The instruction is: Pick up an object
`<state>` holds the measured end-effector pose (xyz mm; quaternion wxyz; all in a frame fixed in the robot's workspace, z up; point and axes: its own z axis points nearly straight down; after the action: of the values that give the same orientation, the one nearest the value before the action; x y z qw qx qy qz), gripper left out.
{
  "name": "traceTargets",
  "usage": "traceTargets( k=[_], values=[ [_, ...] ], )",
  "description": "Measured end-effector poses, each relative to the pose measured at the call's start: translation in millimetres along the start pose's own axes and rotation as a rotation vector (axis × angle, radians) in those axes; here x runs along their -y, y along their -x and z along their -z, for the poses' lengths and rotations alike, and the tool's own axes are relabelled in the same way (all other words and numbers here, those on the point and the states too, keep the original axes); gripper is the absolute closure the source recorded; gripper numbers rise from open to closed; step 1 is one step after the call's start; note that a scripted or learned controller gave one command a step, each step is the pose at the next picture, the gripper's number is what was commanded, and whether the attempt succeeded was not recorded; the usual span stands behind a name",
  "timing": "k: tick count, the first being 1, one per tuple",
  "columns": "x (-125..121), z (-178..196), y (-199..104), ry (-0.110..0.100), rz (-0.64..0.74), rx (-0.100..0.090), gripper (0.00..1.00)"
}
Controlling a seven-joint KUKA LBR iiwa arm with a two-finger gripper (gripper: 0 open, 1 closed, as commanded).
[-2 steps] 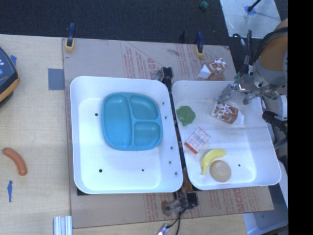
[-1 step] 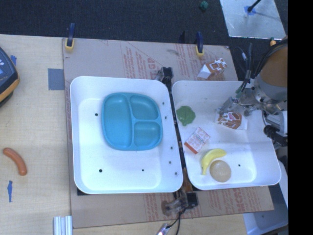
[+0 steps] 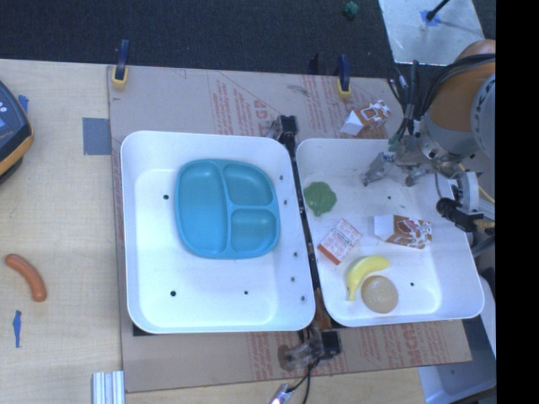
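camera view, step: hovering over the far right part of the right bin [image 3: 472, 305], pre-grasp; nothing being lifted yet, judging from the layout.
claw state: gripper [image 3: 394, 167] spread open, fingers splayed, gripping nothing.
targets: brown-and-white packet [image 3: 406, 231] just below the claw; green lump [image 3: 319, 198] off to its left; red-and-white sachet [image 3: 340, 241] lower left; banana [image 3: 365, 273] and tan round piece [image 3: 379, 294] well below.
next move: likely calling for dropping onto the nearest packet, then closing.
writing: red print on the cardboard [image 3: 240, 103], too blurred for reading; packet labels unreadable.
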<state>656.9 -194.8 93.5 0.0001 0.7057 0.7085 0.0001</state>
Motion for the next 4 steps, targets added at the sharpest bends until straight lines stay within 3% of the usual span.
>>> traceTargets(
  k=[1, 2, 3, 4],
  values=[
    [65.6, 50.9, 17.5, -0.002, -0.001, 0.001, 0.0],
    [100.3, 4.4, 16.4, -0.004, 0.001, 0.0, 0.0],
    [52.7, -1.3, 0.5, -0.003, 0.002, 0.001, 0.0],
    [8.2, 107.7, 17.5, 0.0, 0.0, 0.001, 0.0]
  ],
)
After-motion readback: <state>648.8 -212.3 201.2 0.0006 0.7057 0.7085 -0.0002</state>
